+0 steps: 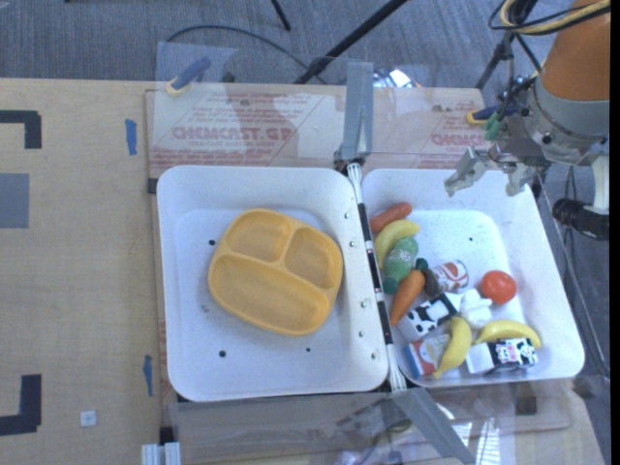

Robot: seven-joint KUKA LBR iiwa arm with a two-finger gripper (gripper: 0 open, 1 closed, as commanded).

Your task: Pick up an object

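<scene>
Wooden bench (77, 260), toy food heaped in right bin (542, 260). Gripper (491, 174) spread wide over far edge, pinching nothing. Whole pick left, honestly.

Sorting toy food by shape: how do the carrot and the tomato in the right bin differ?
The long orange carrot tapers to a point; the red tomato is round. The carrot lies slanted by the bin's left wall among other toys; the tomato sits nearer the right side. Both lie in the right white bin.

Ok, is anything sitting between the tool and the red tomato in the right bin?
Nothing visible does. The tool hangs open over the right bin's far rim, with bare white floor between it and the tomato. The nearest clutter, a small can, sits to the tomato's left.
</scene>
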